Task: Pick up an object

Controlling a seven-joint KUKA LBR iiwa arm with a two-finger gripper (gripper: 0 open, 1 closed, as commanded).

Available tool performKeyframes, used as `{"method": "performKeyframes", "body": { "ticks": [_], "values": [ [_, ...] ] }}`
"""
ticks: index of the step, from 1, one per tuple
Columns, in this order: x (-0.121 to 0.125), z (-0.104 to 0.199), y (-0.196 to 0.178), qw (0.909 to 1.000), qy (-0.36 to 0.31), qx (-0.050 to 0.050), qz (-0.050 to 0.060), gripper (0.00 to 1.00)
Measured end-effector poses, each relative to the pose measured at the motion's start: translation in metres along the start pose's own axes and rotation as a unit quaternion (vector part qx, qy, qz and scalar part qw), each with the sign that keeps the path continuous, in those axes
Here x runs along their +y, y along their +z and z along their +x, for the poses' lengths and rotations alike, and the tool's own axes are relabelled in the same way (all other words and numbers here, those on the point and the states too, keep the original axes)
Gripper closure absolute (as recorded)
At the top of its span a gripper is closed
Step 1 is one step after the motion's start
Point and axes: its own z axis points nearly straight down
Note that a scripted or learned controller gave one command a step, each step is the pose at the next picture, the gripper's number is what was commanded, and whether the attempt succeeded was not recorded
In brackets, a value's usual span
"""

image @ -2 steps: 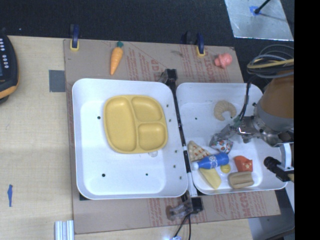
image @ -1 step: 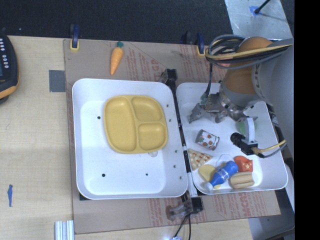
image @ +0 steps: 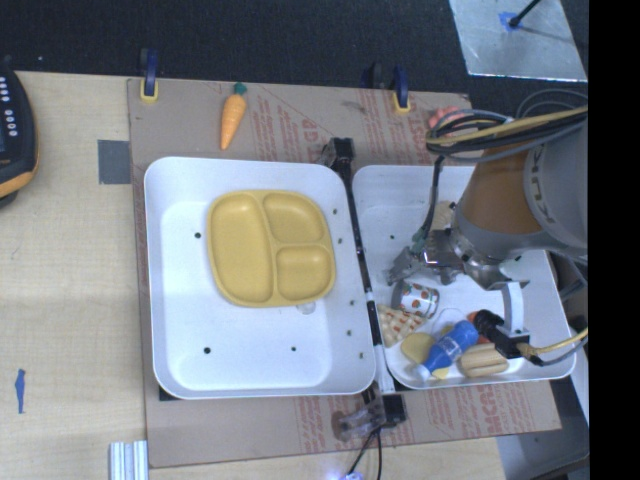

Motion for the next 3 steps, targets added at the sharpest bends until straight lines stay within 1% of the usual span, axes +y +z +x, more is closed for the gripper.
{"method": "performKeyframes", "body": {
  "ticks": [1,2,3],
  "values": [
    [0.063,-0.031,-0.002,1.0,-0.001,-0.001,-0.006,0.0],
    [0.092,-0.086,-0.068,1.0,0.001,-0.003,-0.008,0.0],
    [0.106,-0.067,-0.002,1.0,-0.002,-0.003,-0.004,0.0]
  ]
}}
